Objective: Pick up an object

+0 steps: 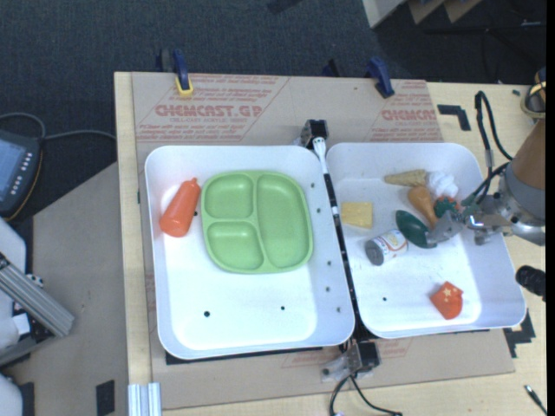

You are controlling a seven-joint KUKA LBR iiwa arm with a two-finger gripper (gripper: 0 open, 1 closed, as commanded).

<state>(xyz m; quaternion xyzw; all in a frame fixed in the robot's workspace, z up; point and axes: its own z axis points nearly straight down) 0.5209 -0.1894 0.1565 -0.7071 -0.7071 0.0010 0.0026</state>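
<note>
Objects to pick: a crowded cluster in the right bin (494, 310), right of frame centre.
Left bin (173, 319): orange bottle (179, 207) beside a green divided plate (257, 220), both well apart from the arm.
Middle of right bin: yellow block (356, 214), small can (386, 247), dark green spoon (413, 228).
Lower right: red piece (447, 300), alone.
Jaws (444, 225): low at the spoon and carrot (422, 201); opening and hold cannot be told.
Risk: packed neighbours could get nudged or pinched together, likely spoiling the grip.

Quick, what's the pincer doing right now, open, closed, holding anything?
Pincer: low in the right bin, among the green spoon and the carrot toy. Whether it is open, closed or gripping something cannot be told.
</note>
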